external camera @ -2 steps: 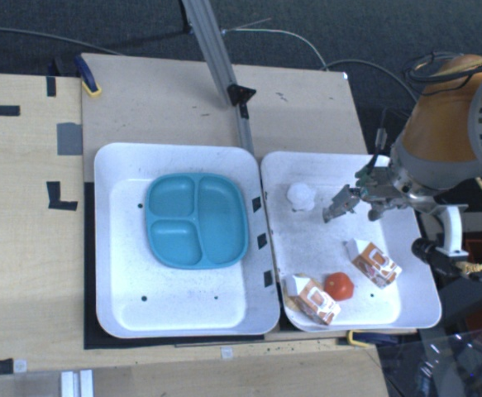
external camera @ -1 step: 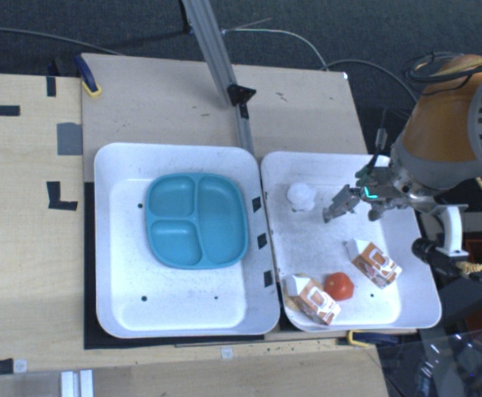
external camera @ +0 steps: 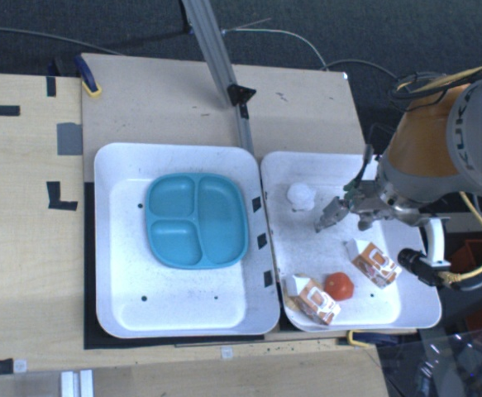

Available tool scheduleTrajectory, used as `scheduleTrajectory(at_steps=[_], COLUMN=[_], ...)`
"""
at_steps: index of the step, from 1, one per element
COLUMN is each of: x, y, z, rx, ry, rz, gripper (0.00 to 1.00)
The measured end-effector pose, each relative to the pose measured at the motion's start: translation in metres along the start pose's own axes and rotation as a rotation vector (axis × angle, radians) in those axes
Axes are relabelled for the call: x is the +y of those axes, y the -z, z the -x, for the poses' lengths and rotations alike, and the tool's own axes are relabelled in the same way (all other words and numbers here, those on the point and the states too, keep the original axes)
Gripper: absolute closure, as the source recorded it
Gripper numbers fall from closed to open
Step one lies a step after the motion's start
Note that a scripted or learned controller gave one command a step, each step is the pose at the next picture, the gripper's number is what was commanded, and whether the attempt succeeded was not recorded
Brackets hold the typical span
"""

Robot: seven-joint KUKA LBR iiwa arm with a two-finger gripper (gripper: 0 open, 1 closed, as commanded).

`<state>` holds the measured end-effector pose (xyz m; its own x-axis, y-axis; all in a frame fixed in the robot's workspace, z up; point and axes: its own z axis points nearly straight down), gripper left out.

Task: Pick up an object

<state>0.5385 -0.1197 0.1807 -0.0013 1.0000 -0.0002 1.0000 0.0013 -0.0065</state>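
Seen from above at a slant, two shallow white bins are set side by side on a wooden bench. The left bin [external camera: 116, 222] holds a teal divided plate [external camera: 197, 220] with three compartments, laid flat near its middle. The right bin [external camera: 323, 168] carries four small things: a white crumpled ball [external camera: 300, 195] near its upper left, a red tomato-like ball [external camera: 338, 286] toward the front, an orange-and-white packet [external camera: 316, 299] just left of the red ball at the front rim, and a second orange-and-white packet [external camera: 374, 264] to its right. The grey arm with its orange band [external camera: 427, 139] is reached in from the right, and the gripper [external camera: 333, 214] is poised over the right bin, between the white ball and the right-hand packet. Whether the gripper is spread or closed cannot be told from this angle; nothing is seen held in it. A slanted metal post [external camera: 212, 40] is fixed behind the bins.
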Motion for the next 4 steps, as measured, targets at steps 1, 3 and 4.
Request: scheduleTrajectory(at_steps=[1,3,4], x=[0.006,0.006,0.005], y=[-0.061,-0.082,-0.04], z=[0.001,0.0,0.002], rx=[0.001,0.001,0.0], ry=[0.0,0.001,0.0], rz=[-0.002,0.004,0.008], gripper=[0.0,1.0,1.0])
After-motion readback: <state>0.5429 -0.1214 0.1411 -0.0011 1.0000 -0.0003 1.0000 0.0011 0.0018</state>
